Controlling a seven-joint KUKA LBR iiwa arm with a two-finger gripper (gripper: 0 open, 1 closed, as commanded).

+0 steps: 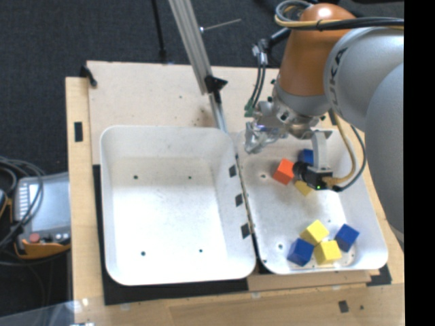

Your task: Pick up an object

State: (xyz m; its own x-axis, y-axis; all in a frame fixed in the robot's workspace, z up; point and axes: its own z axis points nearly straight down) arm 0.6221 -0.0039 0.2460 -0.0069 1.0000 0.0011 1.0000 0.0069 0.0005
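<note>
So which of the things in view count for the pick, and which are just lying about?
For the pick:
- pincer, low at the right bin's far-left corner
- orange block
- yellow blocks and
- blue blocks and

Lying about:
- left bin
- aluminium rail behind the bins
- pendant off the bench's left

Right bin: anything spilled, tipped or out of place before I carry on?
Nothing stands out. The right bin holds all the blocks: an orange block near the pincer, and two yellow blocks clustered with two blue blocks at the near end. None lies outside.
</note>
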